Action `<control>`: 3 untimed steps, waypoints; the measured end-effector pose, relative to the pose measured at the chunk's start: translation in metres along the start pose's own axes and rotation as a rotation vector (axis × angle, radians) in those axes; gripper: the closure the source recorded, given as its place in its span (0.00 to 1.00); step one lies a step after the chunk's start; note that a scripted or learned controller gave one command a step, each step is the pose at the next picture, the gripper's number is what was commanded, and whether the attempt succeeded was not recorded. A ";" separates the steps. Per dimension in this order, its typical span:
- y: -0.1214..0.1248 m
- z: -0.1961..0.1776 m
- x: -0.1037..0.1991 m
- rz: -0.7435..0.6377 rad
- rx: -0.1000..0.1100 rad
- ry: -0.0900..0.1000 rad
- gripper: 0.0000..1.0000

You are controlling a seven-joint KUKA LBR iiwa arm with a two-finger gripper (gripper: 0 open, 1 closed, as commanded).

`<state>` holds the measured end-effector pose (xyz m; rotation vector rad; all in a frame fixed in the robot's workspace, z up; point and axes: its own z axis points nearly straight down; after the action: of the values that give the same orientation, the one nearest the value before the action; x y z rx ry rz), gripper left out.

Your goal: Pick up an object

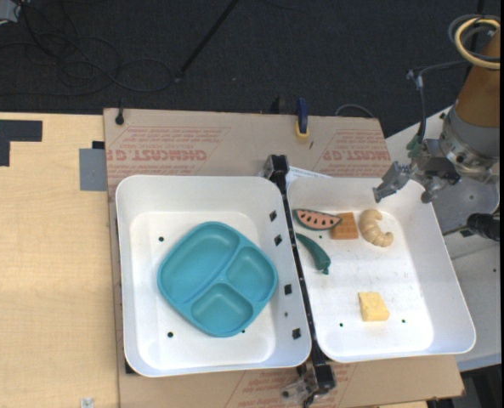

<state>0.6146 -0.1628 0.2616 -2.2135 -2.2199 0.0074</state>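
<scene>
Cardboard sheet [235,147], far left panel: red print, upside down, reads roughly "OHMCRAFT G.P"; spelling uncertain.
Cardboard sheet, far right panel: same red print repeated, partly legible.
Cardboard sheet, near edge: red lettering, too small to read.
Other surfaces: no legible text.

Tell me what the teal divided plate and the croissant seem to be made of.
Teal plate: likely molded plastic, going by its uniform color, smooth matte surface and rounded compartment ridges. Croissant: probably a toy of plastic or rubber, given its even tan color and slight sheen, though the view is too coarse to be sure.
</scene>
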 end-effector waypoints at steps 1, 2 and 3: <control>-0.006 -0.064 0.031 -0.002 -0.006 -0.001 0.00; 0.027 -0.168 0.080 -0.004 -0.012 -0.003 0.00; 0.029 -0.280 0.151 -0.007 -0.013 -0.001 0.00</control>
<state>0.6459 -0.0121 0.5418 -2.2124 -2.2346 -0.0054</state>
